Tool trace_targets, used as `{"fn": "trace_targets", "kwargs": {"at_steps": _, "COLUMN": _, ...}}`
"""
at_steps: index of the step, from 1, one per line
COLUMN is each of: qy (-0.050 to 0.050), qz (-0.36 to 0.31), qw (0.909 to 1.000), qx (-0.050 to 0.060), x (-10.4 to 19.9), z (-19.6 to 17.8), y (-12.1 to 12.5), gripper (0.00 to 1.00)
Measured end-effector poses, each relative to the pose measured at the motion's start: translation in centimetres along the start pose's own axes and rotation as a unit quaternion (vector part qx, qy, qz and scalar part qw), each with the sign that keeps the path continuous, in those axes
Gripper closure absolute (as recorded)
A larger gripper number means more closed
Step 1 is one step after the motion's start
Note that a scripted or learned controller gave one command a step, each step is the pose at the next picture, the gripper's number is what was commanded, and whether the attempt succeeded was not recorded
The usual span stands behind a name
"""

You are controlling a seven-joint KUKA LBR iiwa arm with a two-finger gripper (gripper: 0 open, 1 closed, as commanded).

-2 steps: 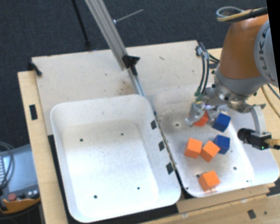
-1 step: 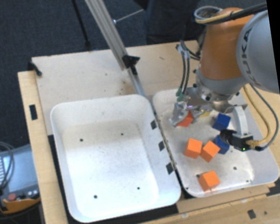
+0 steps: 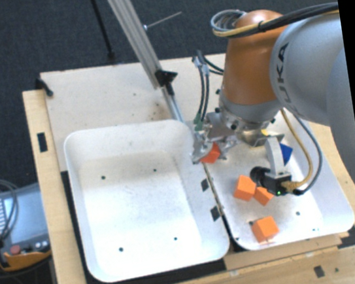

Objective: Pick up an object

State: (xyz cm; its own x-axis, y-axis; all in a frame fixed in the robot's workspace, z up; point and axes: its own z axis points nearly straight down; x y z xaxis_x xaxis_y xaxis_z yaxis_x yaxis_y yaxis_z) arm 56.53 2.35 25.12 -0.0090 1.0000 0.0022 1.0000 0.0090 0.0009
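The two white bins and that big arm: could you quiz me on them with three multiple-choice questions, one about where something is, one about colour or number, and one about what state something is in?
1. Which bin holds the blocks?
A. the left bin
B. the right bin
C. both bins

2. What colour is the small block partly hidden behind the arm's wrist?
A. blue
B. green
C. yellow

3. Where is the gripper?
A. raised high over the left bin
B. parked off the bench
C. down at the right bin's upper left, at an orange block

Answers:
1 B: the blocks lie in the right bin, under the arm.
2 A: the blue block peeks out beside the cabling.
3 C: the gripper is low by the divider, with an orange block at its tip.
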Motion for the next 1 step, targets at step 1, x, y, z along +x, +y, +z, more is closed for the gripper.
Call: {"fn": "trace_targets", "kwargs": {"at_steps": 1, "qy": 0.000, "qz": 0.000, "qw": 1.0000, "qx": 0.000, "x": 5.76, "z": -0.16, "y": 0.31, "gripper": 1.00}}
